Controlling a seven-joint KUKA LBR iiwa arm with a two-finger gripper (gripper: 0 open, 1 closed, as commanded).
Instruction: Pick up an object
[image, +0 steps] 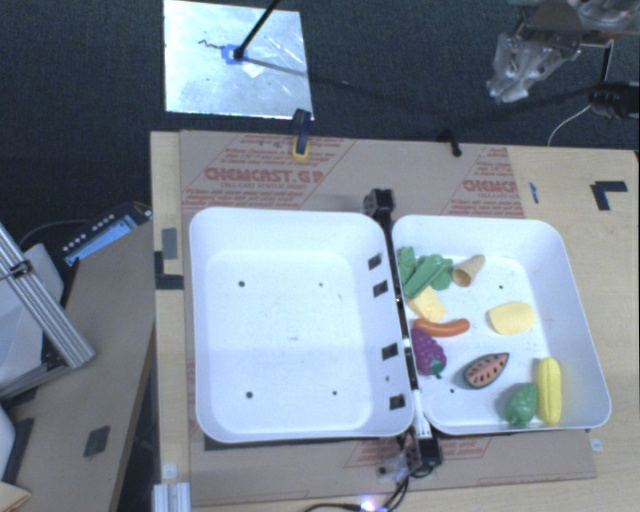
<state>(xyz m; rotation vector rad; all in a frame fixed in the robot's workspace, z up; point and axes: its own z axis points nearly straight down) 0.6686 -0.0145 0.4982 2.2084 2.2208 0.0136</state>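
The right bin (575, 300) holds several toy foods. Green pea pods (425, 270) and a tan cone (467, 268) lie near its back. A yellow wedge (430, 305), an orange sausage (441, 326) and purple grapes (428, 352) sit along its left wall. A yellow lump (511, 318) rests mid-bin. A brown slice (486, 370), a green broccoli (520, 403) and a yellow corn cob (548, 390) lie near the front. My gripper (518, 68) hangs high at the top right, beyond the bench's far edge and well away from the bins.
The left bin (215, 260) stands beside the right one, joined by a black divider (395, 300). A shiny metal sheet (235, 60) lies behind the bench. A yellow clamp (300, 148) sits at the bench's back edge. A metal rail (40, 310) stands at the left.
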